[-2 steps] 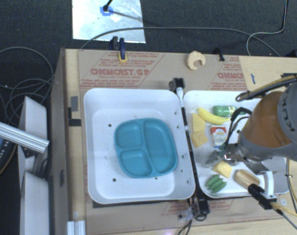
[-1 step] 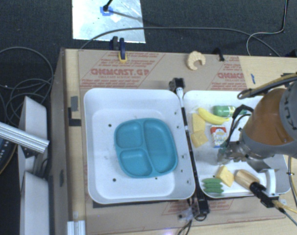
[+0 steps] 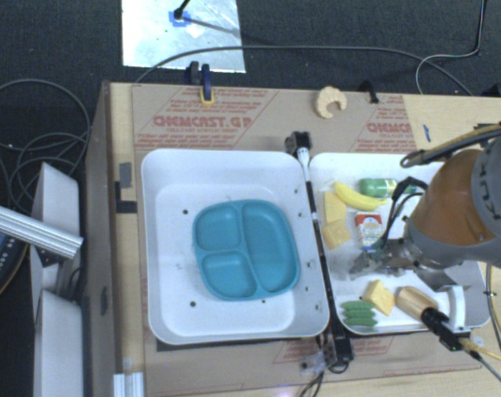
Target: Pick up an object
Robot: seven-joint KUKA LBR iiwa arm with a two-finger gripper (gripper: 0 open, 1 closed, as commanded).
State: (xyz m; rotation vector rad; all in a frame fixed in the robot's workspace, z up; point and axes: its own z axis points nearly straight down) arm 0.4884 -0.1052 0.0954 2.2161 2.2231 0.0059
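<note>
My gripper [image 3: 369,262] hangs low in the middle of the right bin [image 3: 331,165], under the grey and orange arm that reaches in from the right. It is just below a white and red packet [image 3: 369,226] and just above a yellow cheese wedge [image 3: 380,296]. A banana [image 3: 354,197] and a green can [image 3: 376,187] lie at the bin's far side. Two pale yellow blocks [image 3: 336,220] sit to the gripper's left. A green pea pod [image 3: 358,311] and a bread roll [image 3: 416,302] lie along the near edge.
The left bin [image 3: 226,160] holds a blue divided plate [image 3: 245,248]. A tan croissant-shaped toy [image 3: 331,101] lies on the cardboard behind the bins. A black divider [image 3: 315,222] runs between the bins. Cables cross the floor at the back.
</note>
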